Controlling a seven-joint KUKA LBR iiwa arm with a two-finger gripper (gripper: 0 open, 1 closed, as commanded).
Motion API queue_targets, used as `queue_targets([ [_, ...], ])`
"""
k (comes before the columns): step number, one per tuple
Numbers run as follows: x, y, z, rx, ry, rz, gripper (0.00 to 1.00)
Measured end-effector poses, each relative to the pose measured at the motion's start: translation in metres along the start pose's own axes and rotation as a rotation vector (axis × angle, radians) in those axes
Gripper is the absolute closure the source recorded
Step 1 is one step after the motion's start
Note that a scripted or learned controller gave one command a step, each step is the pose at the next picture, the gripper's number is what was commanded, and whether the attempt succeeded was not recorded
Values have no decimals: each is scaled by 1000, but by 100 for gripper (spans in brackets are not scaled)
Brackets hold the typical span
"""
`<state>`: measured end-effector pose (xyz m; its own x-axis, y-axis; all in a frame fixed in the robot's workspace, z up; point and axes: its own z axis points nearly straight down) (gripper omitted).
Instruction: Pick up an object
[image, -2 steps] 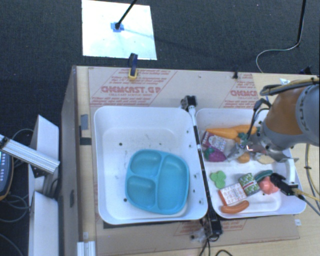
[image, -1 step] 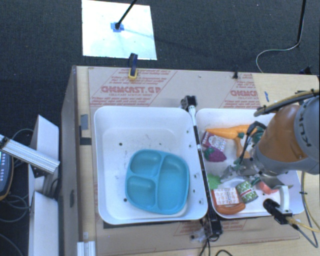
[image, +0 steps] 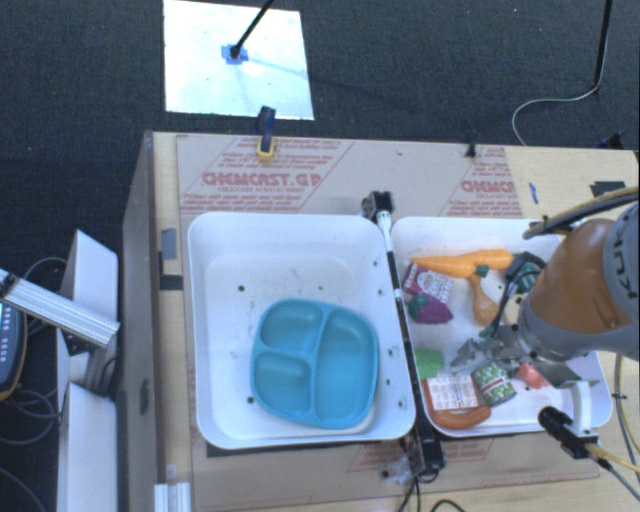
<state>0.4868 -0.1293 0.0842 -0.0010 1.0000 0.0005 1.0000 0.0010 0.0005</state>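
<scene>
The right bin (image: 455, 223) holds a jumble of toy food. An orange carrot (image: 462, 265) lies at its back, with a bunch of purple grapes (image: 432, 311) and a tan piece (image: 485, 298) just in front. Nearer the front are a green block (image: 429, 361), a small green-and-white can (image: 493, 384), a red-and-white labelled box (image: 451, 393) and a brown sausage (image: 458, 419). My gripper (image: 487, 352) hangs low in this bin, right above the can and beside the green block. The wrist hides whatever lies under it.
The left bin (image: 290, 226) holds a blue divided plate (image: 315, 362). A black divider post (image: 378, 206) stands between the bins at the back. The orange-banded arm (image: 585, 285) covers the right bin's right side. A small red piece (image: 529, 376) lies by the wrist.
</scene>
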Motion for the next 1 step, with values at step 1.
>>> queue_targets([
  [1,-34,84,-1,-3,-2,-2,0],
])
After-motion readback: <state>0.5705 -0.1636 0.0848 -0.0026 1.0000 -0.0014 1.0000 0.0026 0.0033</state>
